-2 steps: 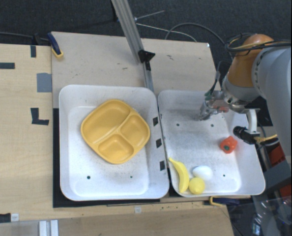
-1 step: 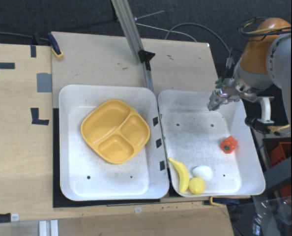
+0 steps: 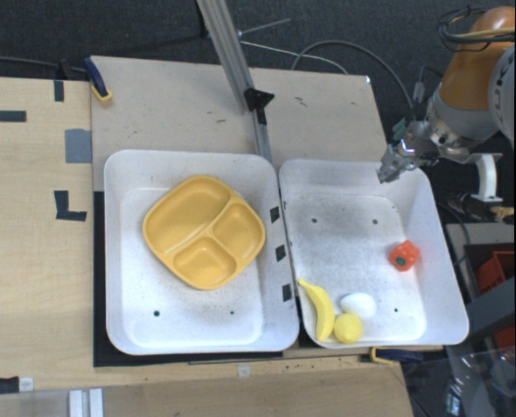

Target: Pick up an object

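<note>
The claw [image 3: 390, 170] hung over the far right corner of the right bin [image 3: 432, 224], its dark tip just inside the rim; whether it was spread or pressed together could not be told, and nothing showed in its grasp. The grey arm [image 3: 475, 76] with its orange band came in from the right above it.

Well apart from the claw, an orange-red toy [image 3: 403, 256] sat near the bin's right wall. In the near part of the bin lay a banana [image 3: 319, 309], its long axis running from the far left to the near right, curved, one end pointing toward the bin's near edge. A white egg [image 3: 358, 303] and a yellow lemon [image 3: 347, 327] lay just beside it, the lemon touching its near end.

The left bin [image 3: 123, 259] held a yellow divided plate [image 3: 204, 231] lying flat.
</note>
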`<control>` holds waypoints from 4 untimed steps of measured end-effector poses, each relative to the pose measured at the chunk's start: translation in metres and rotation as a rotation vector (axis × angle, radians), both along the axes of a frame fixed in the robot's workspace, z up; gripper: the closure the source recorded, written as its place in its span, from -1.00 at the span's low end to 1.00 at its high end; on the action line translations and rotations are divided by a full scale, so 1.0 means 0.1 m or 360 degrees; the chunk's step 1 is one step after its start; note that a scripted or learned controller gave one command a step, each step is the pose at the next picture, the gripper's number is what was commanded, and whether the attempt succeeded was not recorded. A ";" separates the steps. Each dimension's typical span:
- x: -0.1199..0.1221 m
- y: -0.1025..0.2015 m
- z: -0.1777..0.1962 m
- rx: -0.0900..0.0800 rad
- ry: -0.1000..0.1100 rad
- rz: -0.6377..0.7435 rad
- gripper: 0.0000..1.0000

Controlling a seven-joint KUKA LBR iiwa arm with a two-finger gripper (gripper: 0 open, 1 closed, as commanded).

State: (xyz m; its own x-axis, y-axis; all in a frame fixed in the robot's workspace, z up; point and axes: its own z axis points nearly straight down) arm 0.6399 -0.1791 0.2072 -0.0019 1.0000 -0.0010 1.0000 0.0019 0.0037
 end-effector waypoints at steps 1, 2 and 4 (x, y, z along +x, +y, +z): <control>-0.10 0.47 -0.04 0.0003 0.0008 0.0005 1.00; -0.29 1.01 0.09 0.0005 0.0009 0.0008 1.00; -0.73 1.91 0.18 0.0005 0.0010 0.0008 1.00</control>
